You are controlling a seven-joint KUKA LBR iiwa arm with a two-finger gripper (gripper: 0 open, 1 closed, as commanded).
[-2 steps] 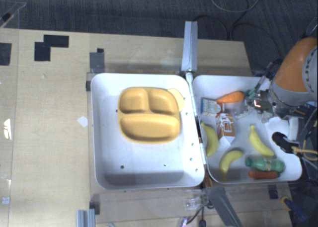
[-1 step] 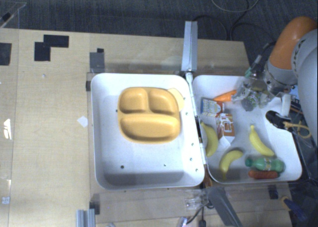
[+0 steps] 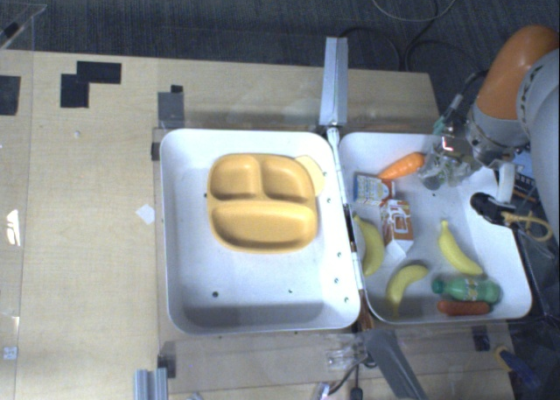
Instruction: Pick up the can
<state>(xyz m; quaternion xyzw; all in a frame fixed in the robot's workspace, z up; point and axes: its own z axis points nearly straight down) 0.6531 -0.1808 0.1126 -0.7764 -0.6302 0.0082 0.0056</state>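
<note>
**Robot arm reaching into the right of two white bins**

Two shallow white bins sit side by side on a pale wooden bench, seen from above at a slant. The left bin holds a yellow divided plate, lying toward its far half.

The right bin holds several items. An orange carrot lies near the far edge. Just in front of it are a small carton and a second small box. Three bananas lie nearer the camera: one along the left wall, one in the middle and one to the right. A green bottle lies at the near right corner, touching a red item just in front of it.

The grey arm, with its orange band, comes in from the right. Its gripper hangs over the far right part of the right bin, just beside the carrot's right end. Whether the gripper is open or closed cannot be told.

The can seems to be the small grey shape directly at the gripper's tip, next to the carrot, though it is too blurred to be sure.
</note>
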